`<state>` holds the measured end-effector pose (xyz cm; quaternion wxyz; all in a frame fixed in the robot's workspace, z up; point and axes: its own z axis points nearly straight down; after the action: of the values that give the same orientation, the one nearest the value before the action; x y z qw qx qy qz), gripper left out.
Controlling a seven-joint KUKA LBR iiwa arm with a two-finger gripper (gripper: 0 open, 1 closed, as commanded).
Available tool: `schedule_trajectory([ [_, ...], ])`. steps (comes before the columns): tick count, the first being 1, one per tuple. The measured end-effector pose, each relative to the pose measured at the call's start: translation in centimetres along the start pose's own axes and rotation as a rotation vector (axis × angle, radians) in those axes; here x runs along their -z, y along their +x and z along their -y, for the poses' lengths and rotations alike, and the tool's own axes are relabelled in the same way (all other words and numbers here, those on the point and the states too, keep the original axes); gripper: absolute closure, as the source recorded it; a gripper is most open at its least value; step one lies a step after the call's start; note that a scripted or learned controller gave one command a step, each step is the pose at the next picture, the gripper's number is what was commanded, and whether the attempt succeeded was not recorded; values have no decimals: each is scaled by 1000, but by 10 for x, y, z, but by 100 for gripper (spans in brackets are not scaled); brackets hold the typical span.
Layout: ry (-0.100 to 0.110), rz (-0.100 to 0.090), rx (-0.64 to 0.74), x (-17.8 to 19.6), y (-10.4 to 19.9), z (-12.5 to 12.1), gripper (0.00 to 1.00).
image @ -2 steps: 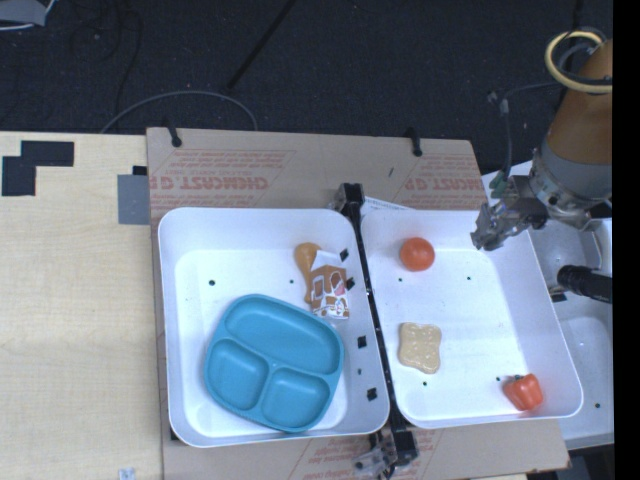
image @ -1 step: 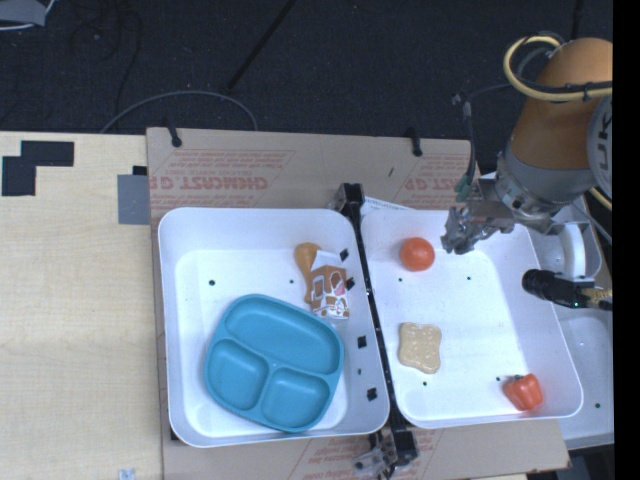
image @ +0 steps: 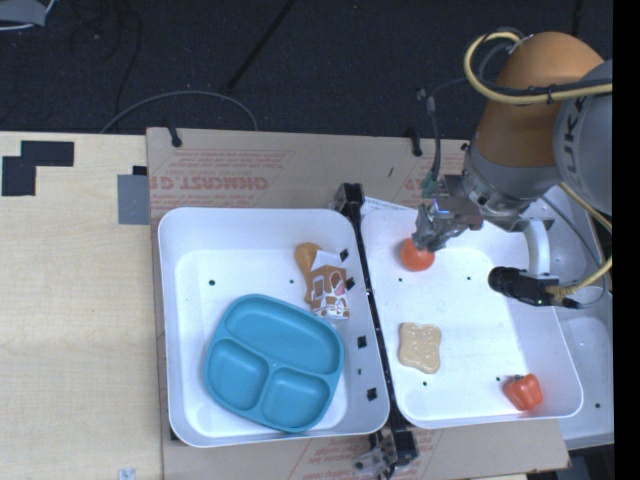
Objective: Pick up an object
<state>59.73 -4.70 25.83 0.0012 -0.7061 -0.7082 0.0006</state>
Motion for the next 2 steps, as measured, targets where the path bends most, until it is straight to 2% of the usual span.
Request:
schedule_trajectory([
  [2, -1, 0, 1, 0, 104, -19, 100],
])
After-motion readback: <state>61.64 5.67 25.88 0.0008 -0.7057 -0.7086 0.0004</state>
